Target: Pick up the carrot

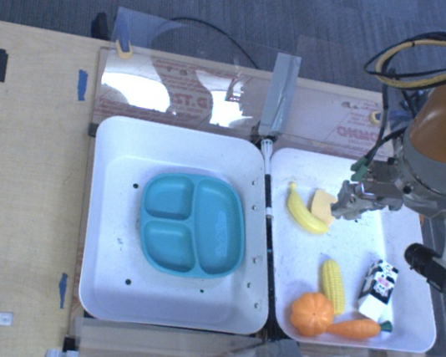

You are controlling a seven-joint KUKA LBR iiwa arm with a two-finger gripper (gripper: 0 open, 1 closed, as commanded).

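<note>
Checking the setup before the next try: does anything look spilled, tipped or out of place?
Nothing spilled or damaged. The one mismatch: the tool hovers by the yellow block and banana, while the carrot lies at the right bin's near edge, touching the orange.

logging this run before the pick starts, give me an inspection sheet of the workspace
surface: two white bins side by side, left bin, right bin
job's things: carrot lies at the right bin's near edge, touching the orange
clutter: banana, yellow block, corn, milk carton in the right bin; blue divided plate in the left bin
grippers: tool low beside the yellow block, away from the carrot
cables: yellow and black cables looped above the arm
surroundings: blue tape marks on the bench
</note>
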